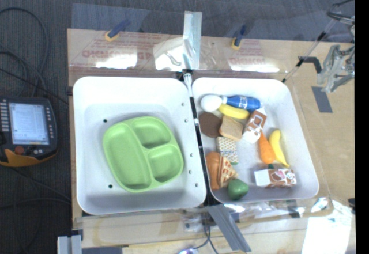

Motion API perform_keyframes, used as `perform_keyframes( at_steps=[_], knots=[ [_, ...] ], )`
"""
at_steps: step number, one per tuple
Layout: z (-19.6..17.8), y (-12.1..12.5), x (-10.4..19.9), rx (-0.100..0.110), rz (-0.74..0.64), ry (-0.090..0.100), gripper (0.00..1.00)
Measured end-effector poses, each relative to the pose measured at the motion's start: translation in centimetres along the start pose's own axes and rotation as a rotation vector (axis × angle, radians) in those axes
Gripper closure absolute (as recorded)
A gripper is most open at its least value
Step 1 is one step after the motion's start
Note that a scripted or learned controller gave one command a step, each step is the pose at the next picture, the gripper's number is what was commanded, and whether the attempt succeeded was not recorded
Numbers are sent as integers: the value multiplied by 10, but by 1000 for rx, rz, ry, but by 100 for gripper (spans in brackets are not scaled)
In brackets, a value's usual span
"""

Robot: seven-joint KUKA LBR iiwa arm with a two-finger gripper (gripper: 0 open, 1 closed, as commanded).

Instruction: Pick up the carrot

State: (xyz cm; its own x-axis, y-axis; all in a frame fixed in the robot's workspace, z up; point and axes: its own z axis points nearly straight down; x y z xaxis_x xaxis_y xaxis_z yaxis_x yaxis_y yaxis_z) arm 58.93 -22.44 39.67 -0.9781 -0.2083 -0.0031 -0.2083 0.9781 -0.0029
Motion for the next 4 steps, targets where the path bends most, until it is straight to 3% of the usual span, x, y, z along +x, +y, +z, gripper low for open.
perform_keyframes(
  at_steps=[1, 2, 3, 4],
  knots=[
    [93, 4, 7, -5, -275, 2, 100],
    [17, -7, -45, 1, -432, -7, 100],
    [95, -13, -74, -7, -675, 0, 100],
    [64, -13, -80, -2, -1028, -6, 100]
  ],
)
